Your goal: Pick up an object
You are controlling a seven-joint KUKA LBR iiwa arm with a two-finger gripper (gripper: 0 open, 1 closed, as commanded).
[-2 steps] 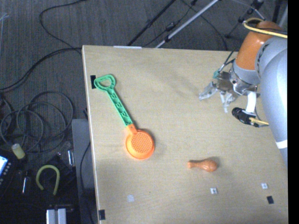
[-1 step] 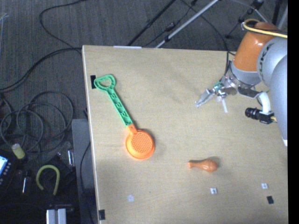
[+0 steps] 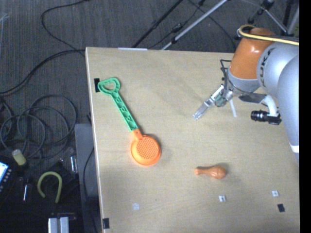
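Observation:
A toy sieve lies at the left of the wooden bench top (image 3: 170, 72), with a green handle (image 3: 120, 106) and an orange mesh head (image 3: 145, 150). A small orange drumstick-shaped toy (image 3: 212, 171) rests nearer the front, right of centre. My gripper (image 3: 215, 115) hangs at the right, above and behind the drumstick toy and well right of the sieve. Its two fingers are spread, one (image 3: 201, 111) slanting down to the left and the other (image 3: 233, 110) thin and pale. They stand open and nothing is between them.
The bench's left edge (image 3: 92, 130) drops to a dark floor with coiled cables (image 3: 39, 125). Tripod legs (image 3: 204, 13) stand behind the bench. Small dark and pale markers (image 3: 275, 194) dot the front right of the bench top.

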